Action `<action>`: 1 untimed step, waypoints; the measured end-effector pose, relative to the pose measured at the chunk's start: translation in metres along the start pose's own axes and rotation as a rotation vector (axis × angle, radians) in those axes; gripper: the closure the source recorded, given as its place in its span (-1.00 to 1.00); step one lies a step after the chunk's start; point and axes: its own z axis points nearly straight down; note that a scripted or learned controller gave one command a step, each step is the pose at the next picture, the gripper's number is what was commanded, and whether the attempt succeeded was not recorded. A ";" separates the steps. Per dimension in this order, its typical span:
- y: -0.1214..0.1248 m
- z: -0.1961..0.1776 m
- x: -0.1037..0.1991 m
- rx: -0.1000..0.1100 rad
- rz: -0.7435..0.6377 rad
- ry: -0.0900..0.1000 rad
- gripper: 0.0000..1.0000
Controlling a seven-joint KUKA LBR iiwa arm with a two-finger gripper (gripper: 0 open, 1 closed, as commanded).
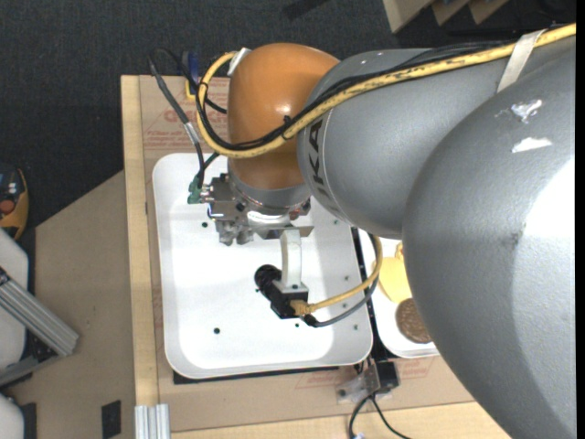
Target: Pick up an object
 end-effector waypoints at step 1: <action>-0.041 -0.184 -0.021 -0.019 0.004 0.007 1.00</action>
